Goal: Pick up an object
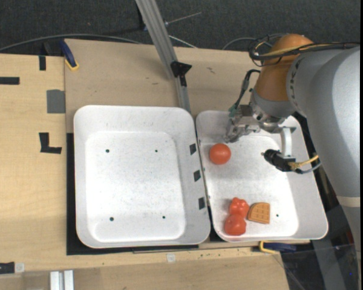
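— Hovering over the far corner of the right-hand shallow white plastic bin [302,222], the grey arm's two-finger gripper [235,132] hangs just above and beside a small round red-orange ball [219,154]. Has it got anything?

— Nothing that I can see from here. The ball lies on the bin floor, near the wall shared with the neighbour, and nothing sits between the fingers. Whether they are spread or closed I cannot tell; the wrist hides them.

— So which step is this?

— The approach, I'd judge. The tool is close to the ball but not around it.

— And next?

— A short shift toward the near side to centre over the ball, then a straight drop and a squeeze. A round thing may roll off if one finger arrives first.

— Other candidates?

— At the near end of that bin, well apart from the gripper, a lumpy red pepper-shaped toy [235,216] touches a small tan waffle-patterned square [259,212]. The left-hand shallow white plastic bin [85,162] stands alongside on the pale wooden bench [24,180].
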`<state>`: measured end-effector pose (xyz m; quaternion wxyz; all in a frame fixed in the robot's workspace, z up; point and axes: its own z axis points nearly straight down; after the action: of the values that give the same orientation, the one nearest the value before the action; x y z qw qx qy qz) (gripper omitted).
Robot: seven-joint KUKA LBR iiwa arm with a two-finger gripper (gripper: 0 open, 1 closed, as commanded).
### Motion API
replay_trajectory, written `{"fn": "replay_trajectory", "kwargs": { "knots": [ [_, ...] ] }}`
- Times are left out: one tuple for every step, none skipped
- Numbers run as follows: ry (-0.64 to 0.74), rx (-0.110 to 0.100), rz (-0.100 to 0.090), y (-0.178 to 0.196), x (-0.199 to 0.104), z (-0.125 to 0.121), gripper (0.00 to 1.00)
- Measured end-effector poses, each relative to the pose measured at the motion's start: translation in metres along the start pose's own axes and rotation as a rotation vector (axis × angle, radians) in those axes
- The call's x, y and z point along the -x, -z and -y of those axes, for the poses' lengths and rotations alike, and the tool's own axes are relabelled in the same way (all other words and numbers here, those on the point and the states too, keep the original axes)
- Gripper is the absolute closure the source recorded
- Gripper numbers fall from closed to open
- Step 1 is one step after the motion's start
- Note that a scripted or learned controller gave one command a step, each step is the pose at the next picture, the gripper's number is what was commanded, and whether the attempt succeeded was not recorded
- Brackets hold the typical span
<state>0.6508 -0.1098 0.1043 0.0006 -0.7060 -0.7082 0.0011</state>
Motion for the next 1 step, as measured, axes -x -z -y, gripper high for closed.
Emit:
{"fn": "replay_trajectory", "kwargs": {
  "knots": [
    [-0.002, 0.005, -0.001, 0.0428, -0.0006, 0.0027, 1.0]
  ]
}}
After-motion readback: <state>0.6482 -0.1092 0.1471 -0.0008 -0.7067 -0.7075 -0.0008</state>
